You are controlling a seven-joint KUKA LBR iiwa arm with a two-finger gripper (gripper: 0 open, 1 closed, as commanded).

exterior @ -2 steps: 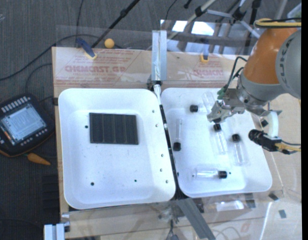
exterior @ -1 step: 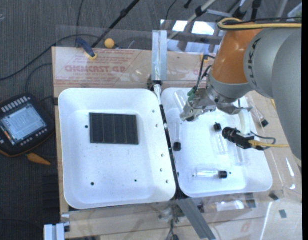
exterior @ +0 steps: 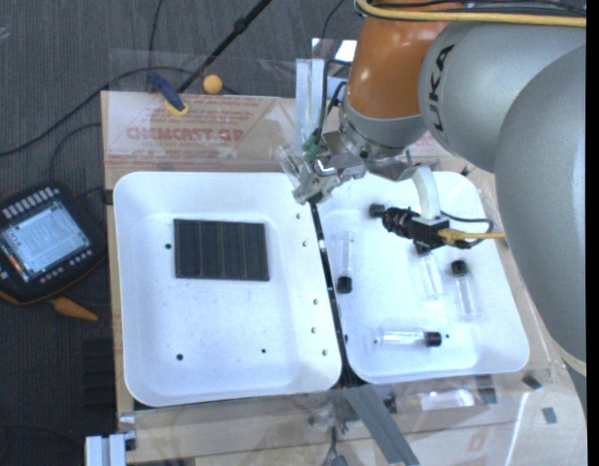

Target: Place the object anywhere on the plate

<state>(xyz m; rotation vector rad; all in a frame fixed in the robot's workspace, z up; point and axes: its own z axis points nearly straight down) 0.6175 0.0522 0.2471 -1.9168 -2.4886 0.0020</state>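
Note:
The plate [exterior: 221, 249] is a dark ribbed rectangle lying flat in the left bin [exterior: 144, 357]. Several clear vials with black caps lie in the right bin [exterior: 493, 348]: one [exterior: 344, 260] close to the divider, one [exterior: 408, 338] near the front, and two [exterior: 461, 289] on the right side. My gripper [exterior: 311, 175] hangs over the far end of the divider between the bins, up and to the right of the plate. Nothing can be made out between its metal parts.
A tall clear upright piece [exterior: 309, 95] stands just behind the gripper at the bench's back edge. A handheld control pendant [exterior: 37, 241] lies on the floor to the left. The big grey arm [exterior: 532, 163] covers the right bin's far right corner.

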